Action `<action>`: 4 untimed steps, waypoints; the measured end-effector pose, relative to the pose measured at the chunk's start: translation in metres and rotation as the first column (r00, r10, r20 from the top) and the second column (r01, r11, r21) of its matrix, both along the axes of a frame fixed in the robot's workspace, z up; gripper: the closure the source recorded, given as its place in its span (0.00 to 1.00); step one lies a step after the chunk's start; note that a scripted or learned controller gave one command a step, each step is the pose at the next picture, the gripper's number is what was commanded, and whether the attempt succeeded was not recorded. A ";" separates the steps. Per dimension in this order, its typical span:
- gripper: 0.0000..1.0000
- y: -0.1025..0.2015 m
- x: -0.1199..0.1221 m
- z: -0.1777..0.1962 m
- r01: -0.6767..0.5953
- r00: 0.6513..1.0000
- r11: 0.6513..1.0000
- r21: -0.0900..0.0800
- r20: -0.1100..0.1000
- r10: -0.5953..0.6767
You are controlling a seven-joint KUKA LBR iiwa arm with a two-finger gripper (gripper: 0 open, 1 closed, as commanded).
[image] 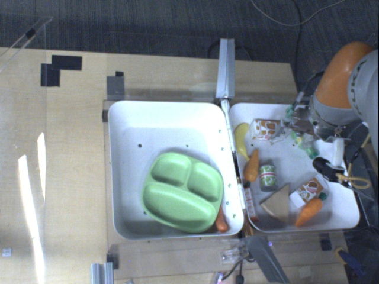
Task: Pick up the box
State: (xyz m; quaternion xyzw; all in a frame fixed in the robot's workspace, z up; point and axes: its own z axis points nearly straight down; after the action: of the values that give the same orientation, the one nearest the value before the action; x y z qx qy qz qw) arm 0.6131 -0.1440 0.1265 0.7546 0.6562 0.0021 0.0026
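Two small printed boxes lie in the right bin (349,220). One white and red box (265,129) rests near the bin's far wall. A second box (309,189) sits toward the front right, touching a carrot (308,212). My gripper (299,123) hangs over the far right part of that bin, just right of the first box and apart from it. The grey arm with its orange band (339,78) covers the bin's far right corner.
The right bin also holds a banana (240,139), a second carrot (251,165), a green can (267,176) and a brown cardboard piece (275,203). A green divided tray (182,191) lies in the left bin (127,158), with an orange item (220,222) at its edge.
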 end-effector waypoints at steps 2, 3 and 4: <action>0.00 0.015 -0.038 -0.039 0.082 0.997 0.997 0.001 0.001 -0.082; 1.00 0.017 -0.034 -0.026 0.082 0.997 0.997 0.003 0.010 -0.082; 0.00 0.017 -0.034 -0.026 0.082 0.997 0.997 0.003 0.010 -0.082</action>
State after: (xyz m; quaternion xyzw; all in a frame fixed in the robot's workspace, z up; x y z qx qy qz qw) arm 0.5789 -0.1273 0.1008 0.7808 0.6247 0.0065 0.0052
